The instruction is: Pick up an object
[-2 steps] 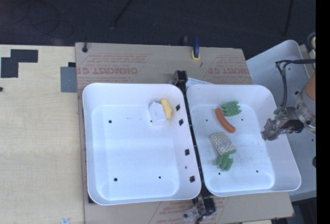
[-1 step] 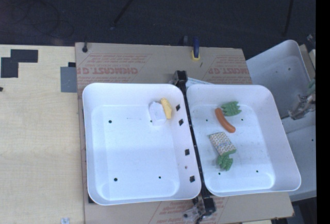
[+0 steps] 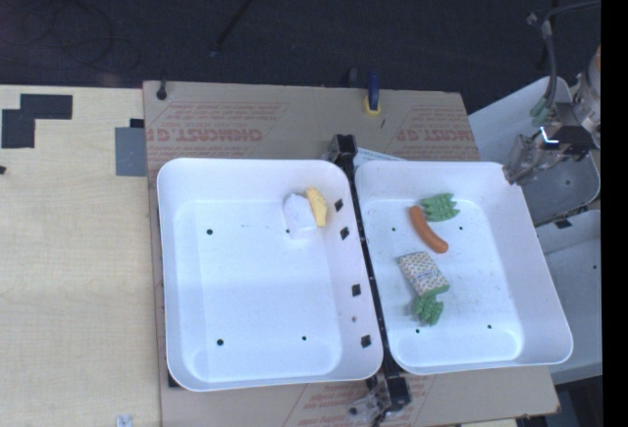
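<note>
The arm [image 3: 587, 103] sits out at the right, and the gripper [image 3: 522, 166] hangs just past the far right corner of the right bin [image 3: 546, 317], outside its rim. It is small and dark against the clutter there, so whether it is spread or closed cannot be told.

Nothing is picked yet. The nearest candidates lie in that right bin, inward and toward the camera from the gripper. First comes a green leafy toy [image 3: 440, 207], and touching it on the near side is an orange sausage-shaped piece [image 3: 428, 229]. Further toward the camera is a speckled block [image 3: 422, 272] with a second green piece [image 3: 429, 307] tucked against its near end. Well beyond those, across the divider in the left bin [image 3: 186, 317], a yellow piece [image 3: 316, 206] leans on a white lump [image 3: 298, 213].

The orange piece looks the fairest target, being slim with bare floor along its right flank. A good approach travels in over the rim first and then drops straight down. The jaws should straddle its narrow width at mid-length, turned across its slant so the green toy at its far end is not nudged. It probably rolls easily, so the descent should run close to the floor and the close should be centred before any lift
</note>
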`<move>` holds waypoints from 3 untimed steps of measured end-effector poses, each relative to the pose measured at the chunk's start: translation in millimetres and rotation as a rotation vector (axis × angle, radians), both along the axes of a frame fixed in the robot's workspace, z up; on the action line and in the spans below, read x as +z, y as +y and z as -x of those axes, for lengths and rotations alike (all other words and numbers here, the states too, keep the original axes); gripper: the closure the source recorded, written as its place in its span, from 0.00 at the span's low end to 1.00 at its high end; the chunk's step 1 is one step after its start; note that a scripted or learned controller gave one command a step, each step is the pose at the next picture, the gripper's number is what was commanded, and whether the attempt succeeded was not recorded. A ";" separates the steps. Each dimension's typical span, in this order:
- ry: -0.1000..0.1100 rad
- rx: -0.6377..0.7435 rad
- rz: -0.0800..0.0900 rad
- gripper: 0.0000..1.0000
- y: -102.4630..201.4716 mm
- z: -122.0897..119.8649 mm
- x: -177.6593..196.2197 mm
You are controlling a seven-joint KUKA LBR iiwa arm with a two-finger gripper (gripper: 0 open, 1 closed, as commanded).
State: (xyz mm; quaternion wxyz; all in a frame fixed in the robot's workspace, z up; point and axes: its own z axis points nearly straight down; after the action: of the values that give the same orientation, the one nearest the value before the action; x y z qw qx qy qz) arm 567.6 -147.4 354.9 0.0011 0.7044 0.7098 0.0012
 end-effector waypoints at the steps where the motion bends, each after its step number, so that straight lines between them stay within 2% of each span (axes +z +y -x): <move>1: 0.010 -0.005 -0.002 1.00 57.0 4.2 -73.0; 2: 0.007 -0.007 0.000 0.00 54.7 3.6 -69.5; 3: 0.004 -0.005 0.000 0.00 98.6 -47.0 -116.0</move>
State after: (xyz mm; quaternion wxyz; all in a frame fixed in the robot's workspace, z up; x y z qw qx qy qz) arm 614.5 -48.8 239.0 -0.0002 0.7062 0.7080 -0.0003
